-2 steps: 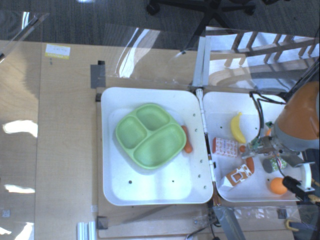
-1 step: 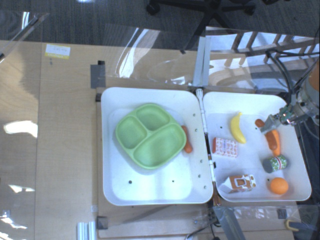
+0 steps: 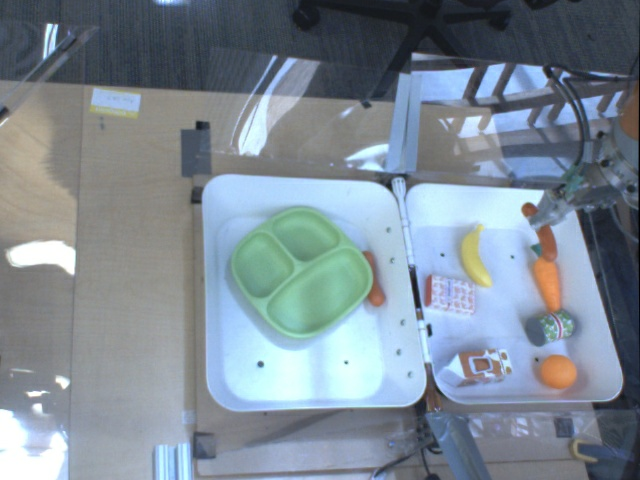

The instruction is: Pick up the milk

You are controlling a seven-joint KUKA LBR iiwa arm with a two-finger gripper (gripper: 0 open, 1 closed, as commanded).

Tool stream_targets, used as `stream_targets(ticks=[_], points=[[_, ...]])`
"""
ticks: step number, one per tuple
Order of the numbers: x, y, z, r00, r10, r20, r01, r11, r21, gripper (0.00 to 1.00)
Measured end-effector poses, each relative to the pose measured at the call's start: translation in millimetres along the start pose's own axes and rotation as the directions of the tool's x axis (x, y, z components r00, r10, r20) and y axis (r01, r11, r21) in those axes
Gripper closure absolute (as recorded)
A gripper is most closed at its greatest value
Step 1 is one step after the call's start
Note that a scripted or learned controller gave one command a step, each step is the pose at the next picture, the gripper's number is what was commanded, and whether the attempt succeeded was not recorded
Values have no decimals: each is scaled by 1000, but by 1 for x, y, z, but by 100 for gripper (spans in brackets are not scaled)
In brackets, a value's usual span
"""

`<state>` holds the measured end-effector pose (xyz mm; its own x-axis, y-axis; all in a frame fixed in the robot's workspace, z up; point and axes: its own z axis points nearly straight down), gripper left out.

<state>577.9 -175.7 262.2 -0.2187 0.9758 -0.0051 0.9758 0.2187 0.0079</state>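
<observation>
Small white and orange milk carton (image 3: 482, 365) lying on its side, lower left of the right white bin (image 3: 600, 298), grey 2-finger gripper (image 3: 549, 211) at that bin's upper right corner, well apart from carton, finger state cannot be told, green 3-compartment plastic plate (image 3: 300, 284) in left bin.

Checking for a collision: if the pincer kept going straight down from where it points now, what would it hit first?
Probably the small sausage just under the pincer, with the carrot next; depth is hard to judge. The milk lies well off that line.

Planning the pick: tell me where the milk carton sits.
In the camera view, the milk carton lies in the right bin, near its front edge, left of the orange and below the red-checked packet.
</observation>
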Motion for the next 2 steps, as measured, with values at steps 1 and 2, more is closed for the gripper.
stream_targets(ticks=[1,2], points=[[-21,88,-2,979,-203,1,203,979,-1,100],[-21,88,-2,979,-203,1,203,979,-2,0]])
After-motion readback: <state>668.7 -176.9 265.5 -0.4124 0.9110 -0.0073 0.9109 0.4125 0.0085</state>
